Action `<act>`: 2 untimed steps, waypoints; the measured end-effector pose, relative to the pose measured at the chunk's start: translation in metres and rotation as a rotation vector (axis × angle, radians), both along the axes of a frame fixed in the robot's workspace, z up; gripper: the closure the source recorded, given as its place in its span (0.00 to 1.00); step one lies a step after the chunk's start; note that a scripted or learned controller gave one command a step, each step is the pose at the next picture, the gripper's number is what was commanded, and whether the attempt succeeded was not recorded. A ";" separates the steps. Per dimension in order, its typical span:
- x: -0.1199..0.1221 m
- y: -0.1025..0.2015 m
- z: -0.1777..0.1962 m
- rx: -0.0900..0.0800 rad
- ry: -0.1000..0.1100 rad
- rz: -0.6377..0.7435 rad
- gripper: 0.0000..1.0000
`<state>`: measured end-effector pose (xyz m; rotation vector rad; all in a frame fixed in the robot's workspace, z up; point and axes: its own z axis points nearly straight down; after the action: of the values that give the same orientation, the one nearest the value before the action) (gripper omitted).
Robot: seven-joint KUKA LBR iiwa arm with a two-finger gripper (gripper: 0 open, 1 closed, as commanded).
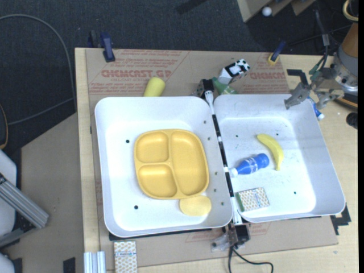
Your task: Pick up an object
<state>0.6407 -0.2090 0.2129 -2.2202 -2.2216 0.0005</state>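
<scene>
Lying near the middle of the right bin: a banana, long axis slanting from upper left to lower right, curved, resting flat on the white floor. Just beside it, toward the dividing wall: a blue bottle on its side, white cap toward the divider, its blue end very close to the banana's lower end, contact impossible to settle from here. Nearer the front rim, apart from both: a small patterned packet, flat.

Hovering over the far right corner of the same bin: the gripper, fingers spread, nothing between them. From there, banana down and to the left, toward the front of the bench, well apart; bottle farther along much the same line; packet farthest.

Judging the coming move: a reach inward and down across the bin, fingers best set across the banana's short width, so a turn of the wrist likely needed. Risk: nudging the bottle, round and free to roll.

Farther out, in the left bin: a yellow divided plate and a yellow disc at its front edge. Behind the bins, on the board: a yellow cup and a black-and-white toy.
</scene>
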 end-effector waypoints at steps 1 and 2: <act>-0.047 0.047 -0.102 0.000 0.001 0.000 0.00; -0.068 0.049 -0.129 0.001 0.002 -0.001 0.00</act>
<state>0.5725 -0.1597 0.0843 -2.2202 -2.2190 0.0015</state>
